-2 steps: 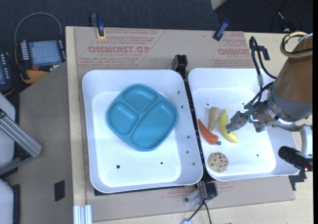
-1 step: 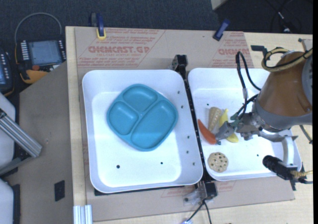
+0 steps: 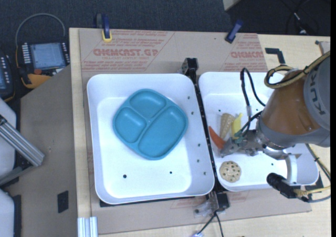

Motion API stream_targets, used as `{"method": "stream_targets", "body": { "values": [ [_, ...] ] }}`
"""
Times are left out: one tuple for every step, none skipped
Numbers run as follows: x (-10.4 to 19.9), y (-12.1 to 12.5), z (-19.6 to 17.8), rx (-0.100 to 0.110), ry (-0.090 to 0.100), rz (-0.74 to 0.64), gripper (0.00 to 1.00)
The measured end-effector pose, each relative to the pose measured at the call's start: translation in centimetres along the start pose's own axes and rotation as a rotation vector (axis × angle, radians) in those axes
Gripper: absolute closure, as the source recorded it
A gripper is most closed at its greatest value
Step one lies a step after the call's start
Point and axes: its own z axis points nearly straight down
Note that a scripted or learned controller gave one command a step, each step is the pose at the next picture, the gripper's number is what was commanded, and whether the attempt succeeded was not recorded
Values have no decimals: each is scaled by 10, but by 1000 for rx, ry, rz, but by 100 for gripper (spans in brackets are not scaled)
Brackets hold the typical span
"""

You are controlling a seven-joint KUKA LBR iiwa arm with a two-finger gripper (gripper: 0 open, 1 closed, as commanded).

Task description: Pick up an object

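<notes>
One blue plate [image 3: 150, 123] (three compartments) lies in the left bin [image 3: 100, 141]. In the right bin [image 3: 262, 178]: one cookie [image 3: 230, 170], one carrot [image 3: 216, 137], one cone [image 3: 226, 123]. Gripper [image 3: 232, 144] low among them.

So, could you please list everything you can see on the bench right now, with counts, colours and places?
Bins: 2, white, side by side on the bench.
Divided plate: 1, blue, three compartments, middle of the left bin.
Cookie: 1, tan with dark specks, near edge of the right bin.
Carrot-like piece: 1, orange, right bin by its left wall.
Cone-shaped piece: 1, beige, right bin, beside a yellow piece.
Clamps: 2, blue, far edge of the board.
Arm: 1, grey with orange band, over the right bin.
Gripper: 1, dark, low among the small pieces.
</notes>
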Motion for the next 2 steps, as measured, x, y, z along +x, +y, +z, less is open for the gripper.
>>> {"method": "stream_targets", "body": {
  "values": [
    [0, 2, -14, -9, -2, 1, 100],
    [-2, 4, -56, -14, -5, -2, 100]
  ]
}}
